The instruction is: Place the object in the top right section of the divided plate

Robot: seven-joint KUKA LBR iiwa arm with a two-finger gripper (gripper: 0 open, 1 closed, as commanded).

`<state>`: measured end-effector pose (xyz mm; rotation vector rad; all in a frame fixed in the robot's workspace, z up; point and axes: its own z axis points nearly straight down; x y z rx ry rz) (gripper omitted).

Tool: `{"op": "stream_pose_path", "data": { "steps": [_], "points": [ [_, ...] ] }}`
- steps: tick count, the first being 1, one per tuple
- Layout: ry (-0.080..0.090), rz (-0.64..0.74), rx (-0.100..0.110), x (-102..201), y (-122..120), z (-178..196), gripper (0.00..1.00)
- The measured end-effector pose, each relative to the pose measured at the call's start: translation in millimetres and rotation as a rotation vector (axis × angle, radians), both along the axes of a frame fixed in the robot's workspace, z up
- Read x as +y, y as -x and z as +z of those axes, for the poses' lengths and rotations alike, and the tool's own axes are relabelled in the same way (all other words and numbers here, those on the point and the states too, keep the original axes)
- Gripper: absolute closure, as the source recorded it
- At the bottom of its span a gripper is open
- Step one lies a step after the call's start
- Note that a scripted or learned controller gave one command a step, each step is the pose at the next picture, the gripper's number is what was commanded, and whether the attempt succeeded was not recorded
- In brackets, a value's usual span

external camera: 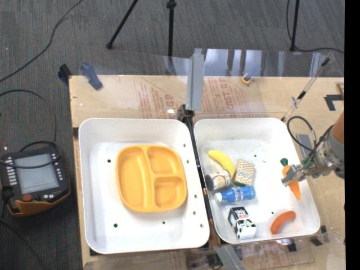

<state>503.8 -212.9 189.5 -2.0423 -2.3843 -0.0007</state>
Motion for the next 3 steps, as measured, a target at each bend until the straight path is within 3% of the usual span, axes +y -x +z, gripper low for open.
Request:
{"op": "stream_pose_path", "data": {
  "steps": [1, 2, 3],
  "points": [
    [-0.001, 0.187, 0.002, 68.0, 27.9, -6.3, 1.00],
    [0.000, 0.232, 0.002, 137.4, 10.4, 37.3, 1.00],
    [0.000, 0.247, 0.002, 87.4, 6.4, -5.5, 1.00]
  ]
}}
